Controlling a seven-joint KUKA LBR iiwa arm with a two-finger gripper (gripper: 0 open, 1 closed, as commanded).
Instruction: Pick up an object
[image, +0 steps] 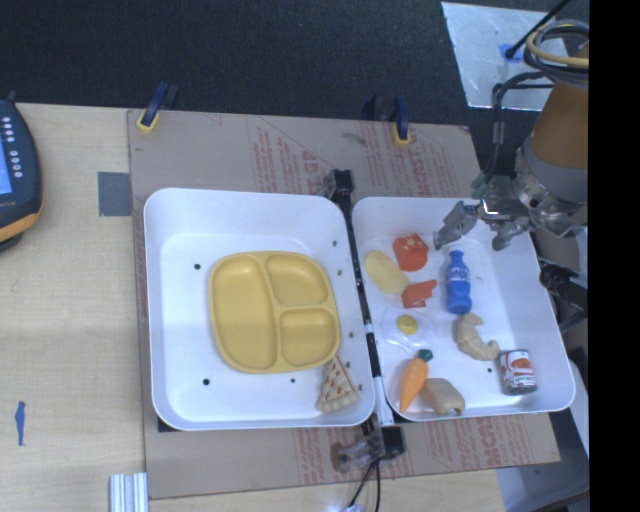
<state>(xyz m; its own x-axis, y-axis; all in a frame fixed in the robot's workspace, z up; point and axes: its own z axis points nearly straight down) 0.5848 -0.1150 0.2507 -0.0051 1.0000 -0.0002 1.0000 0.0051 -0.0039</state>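
The small blue plastic bottle (458, 284) lies lengthwise, cap toward the bin's far edge, beneath the gripper's (480, 226) spread, empty fingers.

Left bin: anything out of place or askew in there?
One item: a pizza-slice toy lies on the left bin floor, against the lower right corner of the yellow divided plate, not on it. The plate sits slightly rotated. Nothing looks spilled or damaged.

Hand (479, 226) up over right bin (545, 330), spread wide, near blue bottle (458, 282). Yellow tray (274, 310) in left bin (175, 300). Maybe a carrot (413, 380).
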